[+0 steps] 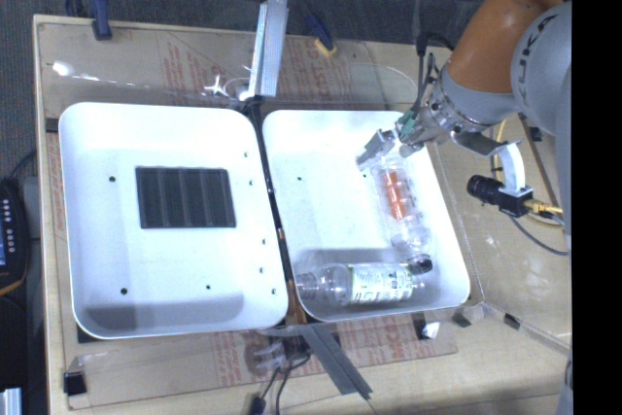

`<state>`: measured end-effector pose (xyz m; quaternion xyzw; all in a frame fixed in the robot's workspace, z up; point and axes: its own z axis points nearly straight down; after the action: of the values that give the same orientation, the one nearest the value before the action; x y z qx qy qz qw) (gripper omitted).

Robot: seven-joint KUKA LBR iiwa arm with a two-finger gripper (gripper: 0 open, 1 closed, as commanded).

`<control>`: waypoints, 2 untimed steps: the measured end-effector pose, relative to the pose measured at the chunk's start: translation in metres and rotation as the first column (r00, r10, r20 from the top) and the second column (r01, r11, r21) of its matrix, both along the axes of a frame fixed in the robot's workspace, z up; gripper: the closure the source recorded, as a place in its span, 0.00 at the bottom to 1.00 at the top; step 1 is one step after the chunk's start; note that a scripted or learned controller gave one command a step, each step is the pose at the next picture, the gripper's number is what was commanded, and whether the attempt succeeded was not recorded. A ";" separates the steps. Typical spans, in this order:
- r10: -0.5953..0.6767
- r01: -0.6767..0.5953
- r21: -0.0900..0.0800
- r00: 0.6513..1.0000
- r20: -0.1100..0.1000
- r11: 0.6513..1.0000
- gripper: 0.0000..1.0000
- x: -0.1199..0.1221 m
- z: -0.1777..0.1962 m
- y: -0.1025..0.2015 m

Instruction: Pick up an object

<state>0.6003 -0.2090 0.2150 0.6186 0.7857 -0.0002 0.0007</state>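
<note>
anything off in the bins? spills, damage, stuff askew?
No spills or damage visible. In the right bin, two clear plastic bottles lie on their sides: one with an orange label, and one along the near wall. The left bin holds a flat dark ribbed panel. The gripper is over the right bin.

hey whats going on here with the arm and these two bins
A grey robot arm with an orange band reaches in from the right, its gripper hanging over the far part of the right bin. That bin holds two clear plastic bottles: one with an orange label just below the gripper, and another lying along the near wall. The left bin holds a dark ribbed rectangle. Nothing looks picked up yet.
</note>
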 end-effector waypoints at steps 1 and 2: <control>0.034 -0.034 0.000 0.999 -0.001 0.999 0.00 0.034 0.008 -0.001; 0.171 -0.171 0.002 0.985 -0.004 0.985 0.00 0.039 -0.102 0.001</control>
<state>0.6390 -0.2077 0.1127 0.5489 0.8359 -0.0007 -0.0014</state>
